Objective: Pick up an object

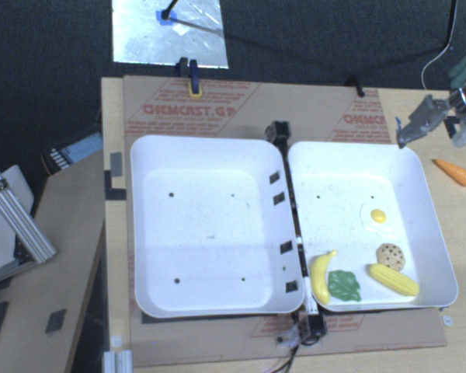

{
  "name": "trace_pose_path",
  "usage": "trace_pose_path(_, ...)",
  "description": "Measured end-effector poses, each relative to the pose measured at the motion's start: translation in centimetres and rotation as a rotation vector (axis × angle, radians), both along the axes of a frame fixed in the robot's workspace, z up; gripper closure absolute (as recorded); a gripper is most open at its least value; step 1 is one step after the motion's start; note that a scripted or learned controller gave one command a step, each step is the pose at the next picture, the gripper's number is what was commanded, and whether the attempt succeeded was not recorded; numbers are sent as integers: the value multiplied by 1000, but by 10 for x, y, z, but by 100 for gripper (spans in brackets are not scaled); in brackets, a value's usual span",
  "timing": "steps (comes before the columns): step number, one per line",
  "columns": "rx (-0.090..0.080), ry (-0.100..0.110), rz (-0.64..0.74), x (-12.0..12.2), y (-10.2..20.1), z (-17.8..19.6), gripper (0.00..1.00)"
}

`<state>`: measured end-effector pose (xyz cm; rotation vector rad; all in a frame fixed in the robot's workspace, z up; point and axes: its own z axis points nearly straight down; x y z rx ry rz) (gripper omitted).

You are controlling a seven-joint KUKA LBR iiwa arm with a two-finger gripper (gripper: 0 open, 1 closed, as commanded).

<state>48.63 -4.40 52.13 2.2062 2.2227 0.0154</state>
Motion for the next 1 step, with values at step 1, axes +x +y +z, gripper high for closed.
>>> trace_pose_path(1, 0, 10, -2, 0, 6, 15, 0)
